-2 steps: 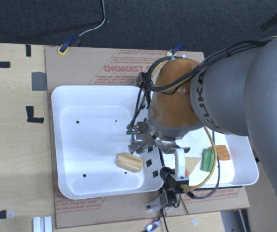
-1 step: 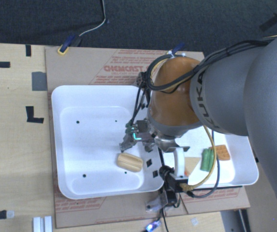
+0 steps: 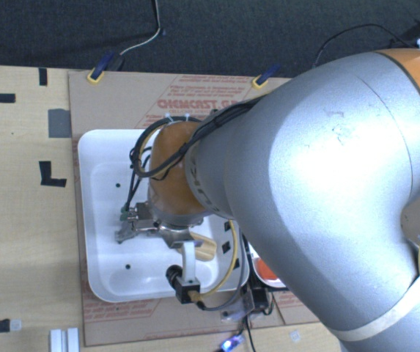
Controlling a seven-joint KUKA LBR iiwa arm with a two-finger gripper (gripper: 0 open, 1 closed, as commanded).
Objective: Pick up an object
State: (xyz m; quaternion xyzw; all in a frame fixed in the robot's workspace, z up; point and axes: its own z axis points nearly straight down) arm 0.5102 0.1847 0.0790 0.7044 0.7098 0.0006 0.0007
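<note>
Tabletop: claw [image 3: 151, 229] low in left bin [image 3: 100, 196]; grip state can't tell. Nearest obj = tan block [image 3: 204, 249], just beside claw, toward view's right. Long axis unclear, partly hidden.

Grey arm [image 3: 319, 196] leftward — gripper [image 3: 136, 227] low.

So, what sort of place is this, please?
Most likely a robotics lab test bench. A large grey arm reaches into a white bin, the bin sits on a cardboard sheet held by a clamp, and black tape marks are on the bench top.
</note>
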